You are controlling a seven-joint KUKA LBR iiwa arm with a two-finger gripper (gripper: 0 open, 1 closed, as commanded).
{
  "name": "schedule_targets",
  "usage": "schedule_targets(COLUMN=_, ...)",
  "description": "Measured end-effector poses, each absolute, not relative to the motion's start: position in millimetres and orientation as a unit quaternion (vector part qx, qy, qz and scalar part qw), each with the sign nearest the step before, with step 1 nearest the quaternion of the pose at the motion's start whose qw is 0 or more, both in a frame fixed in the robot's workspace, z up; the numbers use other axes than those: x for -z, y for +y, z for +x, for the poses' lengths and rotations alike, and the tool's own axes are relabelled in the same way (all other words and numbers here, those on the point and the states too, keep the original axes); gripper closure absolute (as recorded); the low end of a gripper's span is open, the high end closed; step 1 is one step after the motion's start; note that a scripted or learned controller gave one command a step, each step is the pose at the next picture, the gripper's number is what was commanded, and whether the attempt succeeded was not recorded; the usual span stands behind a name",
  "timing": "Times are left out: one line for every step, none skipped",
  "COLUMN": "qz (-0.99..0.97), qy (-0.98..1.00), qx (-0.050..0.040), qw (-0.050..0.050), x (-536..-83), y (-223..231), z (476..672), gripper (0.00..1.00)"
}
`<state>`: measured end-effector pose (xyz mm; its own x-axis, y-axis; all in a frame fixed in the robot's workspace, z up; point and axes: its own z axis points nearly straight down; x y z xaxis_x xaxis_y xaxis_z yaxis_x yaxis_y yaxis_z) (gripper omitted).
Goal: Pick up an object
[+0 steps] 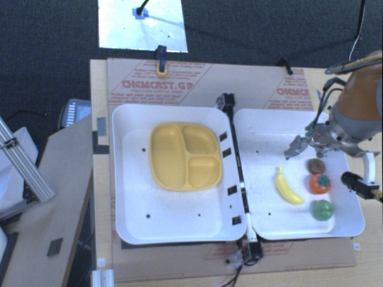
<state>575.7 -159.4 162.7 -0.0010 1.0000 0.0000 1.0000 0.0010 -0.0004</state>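
1. Four small objects lie in the right bin point(263, 160), all toward its right side: a yellow banana point(288, 188), a brown round piece point(316, 166), a red-orange tomato point(319, 184) and a green round fruit point(322, 210).
2. They look like toy food of plastic, so I judge them light, stiff and not fragile, but smooth and a little slippery.
3. The banana is long and thin and lies apart from the others, so I think it is the easiest to take: across its middle, where the body is narrow, not along the length.
4. The three round pieces stand close together in a column; fingers closing on one may push its neighbour, and a round shape can roll out of the grip.
5. The gripper point(311, 137) hangs over the right bin, just above the brown piece. Its metal parts are seen from the side, and I cannot tell if it is apart or together; it seems to hold nothing.
6. The left bin point(128, 160) carries a yellow divided tray point(184, 156), well apart from the fruits.
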Motion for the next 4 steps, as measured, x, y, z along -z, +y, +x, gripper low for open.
schedule_targets(qz=-0.707, qy=-0.707, qx=-0.0008, qw=0.001, x=-100.8, y=-158.9, z=571.2, gripper=0.0)
schedule_targets(qz=-0.707, qy=-0.707, qx=0.0004, qw=-0.002, x=-114.6, y=-159.7, z=573.0, gripper=1.0)
schedule_targets(qz=-0.706, qy=-0.709, qx=0.0013, qw=-0.002, x=-162.1, y=-151.2, z=573.7, gripper=1.0)
schedule_targets(qz=-0.706, qy=-0.709, qx=0.0016, qw=-0.003, x=-216.0, y=-151.5, z=575.3, gripper=1.0)
